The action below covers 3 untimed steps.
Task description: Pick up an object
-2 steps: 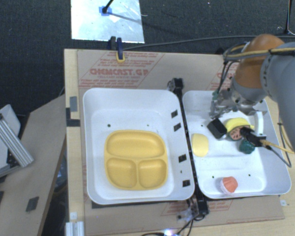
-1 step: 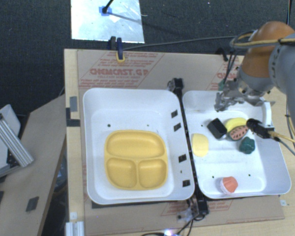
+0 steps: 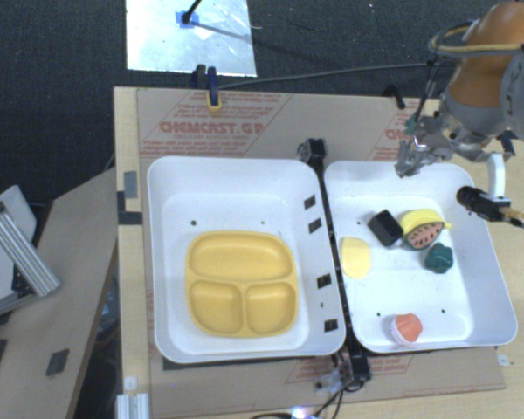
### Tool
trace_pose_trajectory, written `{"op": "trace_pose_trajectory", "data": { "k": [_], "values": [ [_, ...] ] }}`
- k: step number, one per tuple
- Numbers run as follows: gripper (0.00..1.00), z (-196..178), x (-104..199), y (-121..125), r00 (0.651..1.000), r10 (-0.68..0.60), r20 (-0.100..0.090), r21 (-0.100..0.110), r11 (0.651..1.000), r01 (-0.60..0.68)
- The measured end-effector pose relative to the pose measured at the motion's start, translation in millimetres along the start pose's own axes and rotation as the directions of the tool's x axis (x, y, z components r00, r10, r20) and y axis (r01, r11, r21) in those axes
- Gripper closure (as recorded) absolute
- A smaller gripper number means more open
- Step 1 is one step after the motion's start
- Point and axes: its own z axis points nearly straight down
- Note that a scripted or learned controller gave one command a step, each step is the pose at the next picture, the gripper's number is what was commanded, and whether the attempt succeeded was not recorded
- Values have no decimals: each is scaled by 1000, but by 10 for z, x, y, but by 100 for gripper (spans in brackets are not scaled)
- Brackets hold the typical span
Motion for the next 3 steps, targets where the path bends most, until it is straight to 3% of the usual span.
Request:
{"op": "trace_pose_trajectory", "data": {
  "k": [1,3],
  "values": [
    [100,-144,-1,11,1000,0,-1,2,1000,0],
    [100,-25,1073,-40,1000,-4,-3,5,1000,4]
  ]
}}
